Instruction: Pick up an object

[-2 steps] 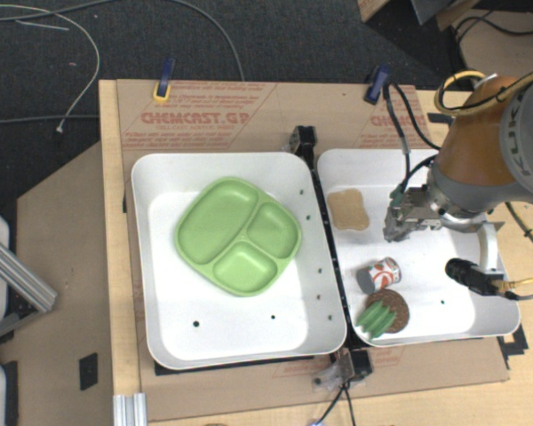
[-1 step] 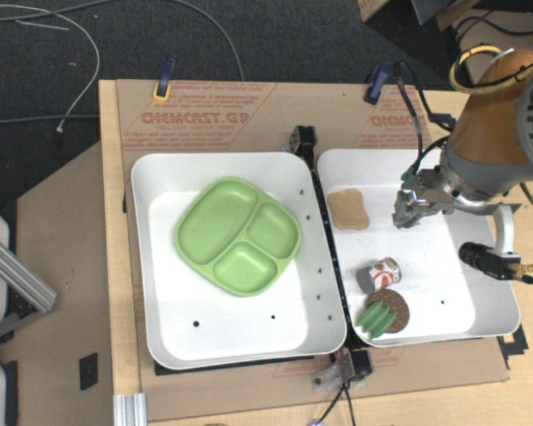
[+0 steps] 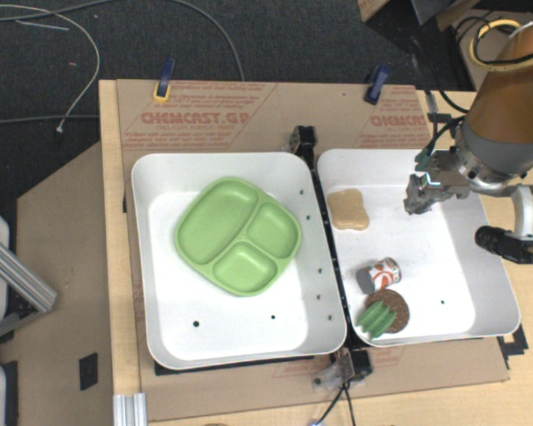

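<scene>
The gripper hangs over the right bin near its far edge. Just to its left lies a tan toast slice. Nearer the camera lie a small can and a round green-and-brown piece. Well left, a green divided plate sits in the left bin.

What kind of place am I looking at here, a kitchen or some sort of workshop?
Most likely a robotics lab bench, not a kitchen: a robot arm reaches over two white bins clamped onto cardboard, holding toy-like items such as a green divided plate, with loose cables on dark carpet.
</scene>
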Robot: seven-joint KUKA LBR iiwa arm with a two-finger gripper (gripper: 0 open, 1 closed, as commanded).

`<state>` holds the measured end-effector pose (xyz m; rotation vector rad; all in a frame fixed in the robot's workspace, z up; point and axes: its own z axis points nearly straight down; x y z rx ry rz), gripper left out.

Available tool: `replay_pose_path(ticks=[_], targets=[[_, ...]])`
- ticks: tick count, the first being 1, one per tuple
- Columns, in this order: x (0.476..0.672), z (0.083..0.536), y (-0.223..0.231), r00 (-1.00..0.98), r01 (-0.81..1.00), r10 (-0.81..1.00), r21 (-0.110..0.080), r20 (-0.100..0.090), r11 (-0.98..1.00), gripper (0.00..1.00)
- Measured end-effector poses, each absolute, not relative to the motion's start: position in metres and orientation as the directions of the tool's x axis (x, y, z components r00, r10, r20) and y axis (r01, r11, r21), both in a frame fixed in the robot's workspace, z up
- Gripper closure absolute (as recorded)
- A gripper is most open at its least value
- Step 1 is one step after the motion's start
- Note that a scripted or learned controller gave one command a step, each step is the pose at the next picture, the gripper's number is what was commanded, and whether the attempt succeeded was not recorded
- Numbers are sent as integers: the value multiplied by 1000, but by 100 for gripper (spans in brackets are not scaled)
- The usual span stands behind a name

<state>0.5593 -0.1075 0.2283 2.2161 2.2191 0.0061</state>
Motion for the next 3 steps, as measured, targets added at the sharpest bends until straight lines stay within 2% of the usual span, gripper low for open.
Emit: replay_pose_path(ticks=[1, 2, 3], targets=[[584, 231, -61, -6, 1000, 1000, 3, 2, 6, 100], [590, 230, -4, -7, 1000, 1000, 2, 2, 7, 100], [609, 225, 38, -6, 1000, 1000, 2, 2, 6, 100]])
